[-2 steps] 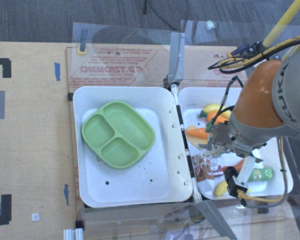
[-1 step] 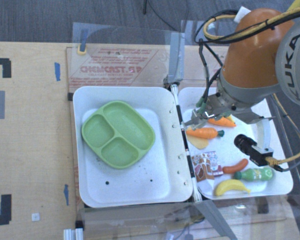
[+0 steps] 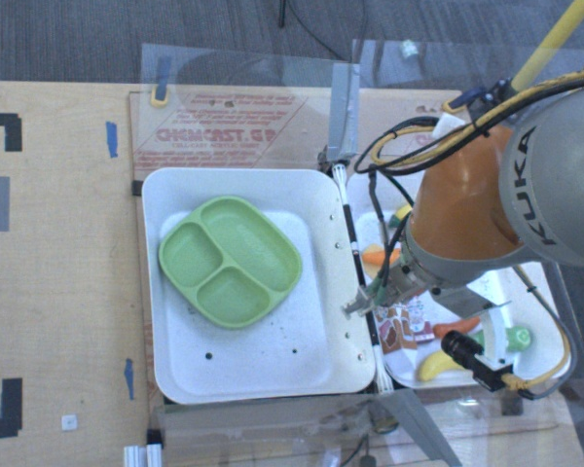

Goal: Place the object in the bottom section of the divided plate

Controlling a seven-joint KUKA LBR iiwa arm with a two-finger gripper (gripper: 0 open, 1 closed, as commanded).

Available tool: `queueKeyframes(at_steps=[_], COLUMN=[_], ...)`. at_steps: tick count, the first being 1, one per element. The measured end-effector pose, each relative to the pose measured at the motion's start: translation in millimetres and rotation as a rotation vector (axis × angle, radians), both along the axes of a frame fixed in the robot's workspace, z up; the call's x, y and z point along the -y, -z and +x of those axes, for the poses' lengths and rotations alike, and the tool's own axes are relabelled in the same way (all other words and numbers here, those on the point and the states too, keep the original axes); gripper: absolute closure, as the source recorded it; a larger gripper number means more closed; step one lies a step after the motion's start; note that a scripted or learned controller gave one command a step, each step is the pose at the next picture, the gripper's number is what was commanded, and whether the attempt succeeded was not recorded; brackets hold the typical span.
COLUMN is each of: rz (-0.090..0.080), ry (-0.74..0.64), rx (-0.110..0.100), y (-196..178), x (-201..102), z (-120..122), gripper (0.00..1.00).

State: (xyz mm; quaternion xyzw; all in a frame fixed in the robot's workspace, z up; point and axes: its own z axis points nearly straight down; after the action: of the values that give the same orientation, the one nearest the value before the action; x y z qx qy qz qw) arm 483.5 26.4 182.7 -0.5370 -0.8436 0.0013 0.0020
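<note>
The arm (image 3: pixel 526 183) carries "KUKA" in dark letters on its grey shell. A clear sheet (image 3: pixel 224 125) at the far edge of the worktop (image 3: pixel 58 290) shows red print, too faint to read in full.

Green divided plate (image 3: pixel 231 260) lies in the left bin (image 3: pixel 243 368), long axis running far-left to near-right, three sections.

End effector (image 3: pixel 375 295) sits low at the left edge of the right bin (image 3: pixel 526 358) (opening: cannot tell). Beside it: a printed packet (image 3: pixel 401 327), a yellow banana-shaped piece (image 3: pixel 438 365), an orange piece (image 3: pixel 374 256).
</note>
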Motion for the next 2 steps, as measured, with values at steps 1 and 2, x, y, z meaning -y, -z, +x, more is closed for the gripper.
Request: queueKeyframes(at_steps=[1, 2], rz=[0.000, 0.000], ry=[-0.022, -0.277], rx=[-0.002, 0.002], y=[79, 20], x=[-68, -158], z=[-7, -6], gripper=[1.00, 1.00])
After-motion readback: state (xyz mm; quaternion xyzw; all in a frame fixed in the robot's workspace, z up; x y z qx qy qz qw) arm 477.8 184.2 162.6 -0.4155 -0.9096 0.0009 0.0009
